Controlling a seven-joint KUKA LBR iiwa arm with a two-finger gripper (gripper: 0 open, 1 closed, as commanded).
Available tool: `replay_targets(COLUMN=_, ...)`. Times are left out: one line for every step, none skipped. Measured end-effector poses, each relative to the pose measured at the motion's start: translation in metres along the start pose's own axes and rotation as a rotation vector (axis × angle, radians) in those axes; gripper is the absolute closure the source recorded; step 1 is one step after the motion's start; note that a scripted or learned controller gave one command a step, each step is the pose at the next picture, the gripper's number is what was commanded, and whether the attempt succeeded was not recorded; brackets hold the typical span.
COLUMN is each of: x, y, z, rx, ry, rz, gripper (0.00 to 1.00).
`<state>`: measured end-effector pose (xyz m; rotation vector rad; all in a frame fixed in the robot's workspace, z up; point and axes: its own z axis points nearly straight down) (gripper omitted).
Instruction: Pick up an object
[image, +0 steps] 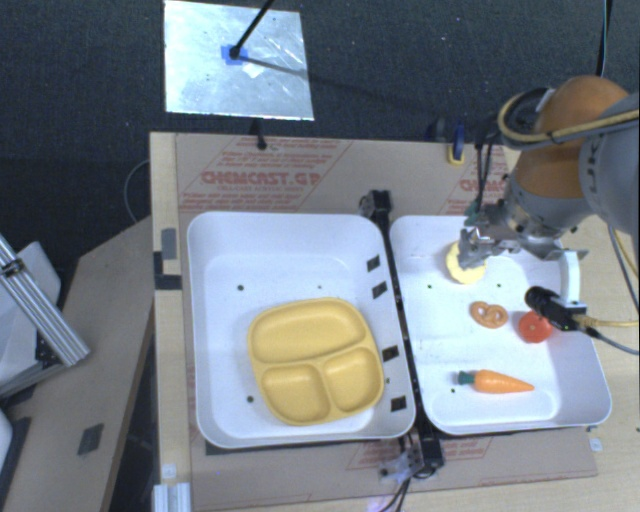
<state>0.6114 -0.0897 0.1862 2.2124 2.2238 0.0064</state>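
Observation:
My gripper hangs over the back of the right bin, directly above a pale yellow round object that it touches or nearly touches. A brown pretzel lies in the middle of that bin. A red tomato sits to the pretzel's right. An orange carrot with a green tip lies near the bin's front wall.
The left bin holds a yellow three-compartment tray. A black divider with clips runs between the bins. A silver square sheet lies beyond the bench at the back.

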Motion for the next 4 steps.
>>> replay_targets(x=-0.008, y=-0.005, z=-0.051, rx=-0.001, ry=-0.001, rz=0.003, gripper=1.00)
replay_targets(x=0.053, y=-0.016, z=-0.043, rx=0.007, ry=0.003, rz=-0.005, gripper=1.00)
replay_targets(x=0.108, y=-0.021, z=-0.051, rx=0.004, ry=0.003, rz=-0.006, gripper=1.00)
replay_targets(x=0.166, y=-0.042, z=-0.043, rx=0.008, ry=0.003, rz=-0.006, gripper=1.00)
